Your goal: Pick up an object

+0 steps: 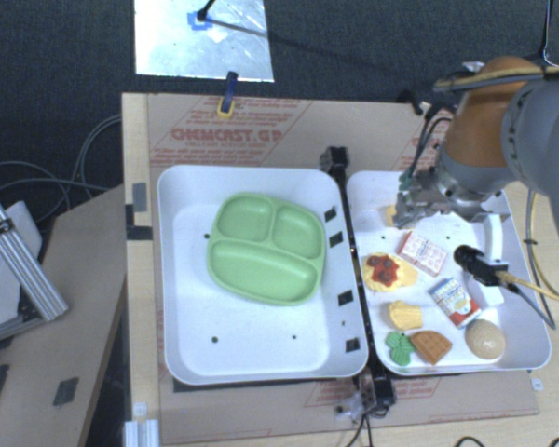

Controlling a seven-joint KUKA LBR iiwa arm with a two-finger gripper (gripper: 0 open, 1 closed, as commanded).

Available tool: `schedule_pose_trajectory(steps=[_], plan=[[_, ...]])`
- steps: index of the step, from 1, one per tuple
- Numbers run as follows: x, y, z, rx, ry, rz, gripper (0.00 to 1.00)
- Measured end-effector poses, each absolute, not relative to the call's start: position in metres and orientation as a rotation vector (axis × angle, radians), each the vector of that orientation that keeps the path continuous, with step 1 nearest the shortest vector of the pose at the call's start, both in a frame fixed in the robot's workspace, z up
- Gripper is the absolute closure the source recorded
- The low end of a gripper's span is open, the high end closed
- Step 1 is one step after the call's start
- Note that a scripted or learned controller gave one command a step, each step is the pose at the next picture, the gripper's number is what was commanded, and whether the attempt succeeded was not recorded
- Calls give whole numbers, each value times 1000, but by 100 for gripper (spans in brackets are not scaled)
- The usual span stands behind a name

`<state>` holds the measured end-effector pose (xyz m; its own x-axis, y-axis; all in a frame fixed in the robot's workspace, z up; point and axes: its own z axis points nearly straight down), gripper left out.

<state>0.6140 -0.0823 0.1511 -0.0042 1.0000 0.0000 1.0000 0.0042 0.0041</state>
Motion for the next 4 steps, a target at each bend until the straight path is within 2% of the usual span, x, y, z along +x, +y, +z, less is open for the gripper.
schedule_pose_trajectory(steps=[1,2,3,4], plan=[[613,-89,214,2214,2221,7,100],[614,-89,225,2215,2224,4,100],[614,-30,231,2210,2232,5,100],[601,24,218,2213,2231,1,100]])
